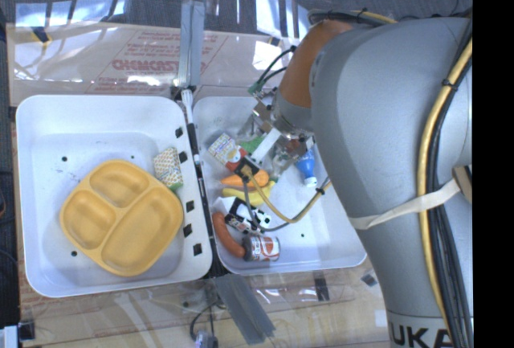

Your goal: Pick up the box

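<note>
Two white bins sit side by side on the desk (96, 65); the left bin (48, 121) carries a yellow divided plate (120, 216) at lower left of the frame, with a small patterned packet (168, 166) just beside the plate's upper right edge; the right bin (337, 246) is a crowded spot, middle of the frame. The box (224, 149), small with a yellow and white printed face, lies in the upper left part of that bin, near the divider between the bins; its long axis runs on a slant, lower left to upper right, and which end is its top I cannot tell. Below it lie an orange carrot-like piece (245, 180), a yellow banana (250, 195), a black-and-white patterned item (245, 218), a red sausage shape (227, 235) and a small can (264, 247) at the bin's lower edge; a blue bottle (307, 170) stands to the right. Big grey arm (385, 129) sweeps in from the right, orange band (301, 69) showing; the end effector (273, 147) hangs over the clutter just right of the box, apart from it; how its grip stands I cannot tell.
</note>
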Controlling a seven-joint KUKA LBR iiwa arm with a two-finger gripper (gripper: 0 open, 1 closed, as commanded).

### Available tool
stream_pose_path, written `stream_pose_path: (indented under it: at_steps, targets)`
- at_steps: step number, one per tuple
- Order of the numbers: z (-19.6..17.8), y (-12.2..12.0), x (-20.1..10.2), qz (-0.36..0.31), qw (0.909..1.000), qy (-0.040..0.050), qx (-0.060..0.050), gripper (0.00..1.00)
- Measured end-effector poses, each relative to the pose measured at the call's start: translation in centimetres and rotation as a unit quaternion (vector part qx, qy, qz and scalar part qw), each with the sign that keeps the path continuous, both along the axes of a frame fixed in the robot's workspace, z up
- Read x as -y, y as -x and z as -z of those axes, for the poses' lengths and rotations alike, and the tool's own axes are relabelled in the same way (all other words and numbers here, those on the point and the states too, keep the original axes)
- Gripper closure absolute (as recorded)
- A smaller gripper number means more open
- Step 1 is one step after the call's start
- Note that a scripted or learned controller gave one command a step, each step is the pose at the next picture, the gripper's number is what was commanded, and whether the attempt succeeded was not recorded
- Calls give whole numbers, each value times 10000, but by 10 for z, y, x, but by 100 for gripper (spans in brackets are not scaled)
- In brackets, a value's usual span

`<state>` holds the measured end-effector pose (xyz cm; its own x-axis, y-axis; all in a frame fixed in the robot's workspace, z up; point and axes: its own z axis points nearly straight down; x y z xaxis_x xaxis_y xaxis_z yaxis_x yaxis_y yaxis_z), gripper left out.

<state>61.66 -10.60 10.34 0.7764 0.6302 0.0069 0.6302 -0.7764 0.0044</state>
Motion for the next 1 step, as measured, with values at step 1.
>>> stream_pose_path:
  at_steps: [1]
  targets:
    - [12, 76, 22, -687, 9976, -3, -60, 0]
